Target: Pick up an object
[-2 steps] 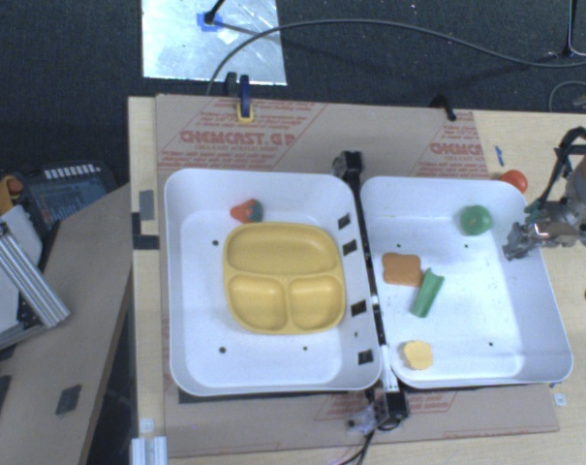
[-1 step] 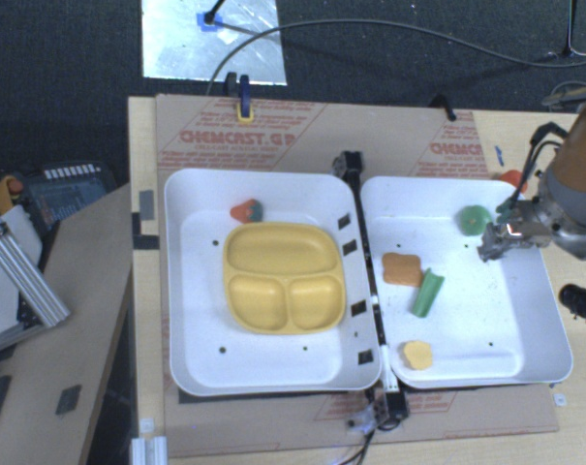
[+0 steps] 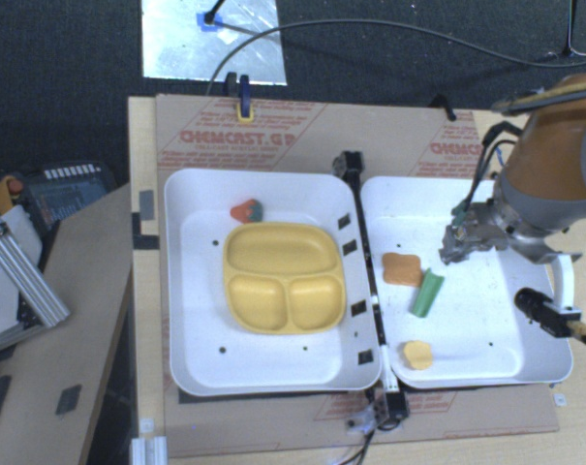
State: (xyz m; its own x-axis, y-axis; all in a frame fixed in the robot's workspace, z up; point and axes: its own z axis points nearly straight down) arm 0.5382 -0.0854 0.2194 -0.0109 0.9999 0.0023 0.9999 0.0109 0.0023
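You are watching the grey two-finger gripper hanging over the right white bin, just beside the flat orange block and green cylinder; likely lining up a pick; finger state, you cannot tell; nothing visibly gripped.

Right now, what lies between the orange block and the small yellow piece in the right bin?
In the camera view, a green stick lies just right of the line between the orange block and the yellow piece; otherwise bare bin floor.
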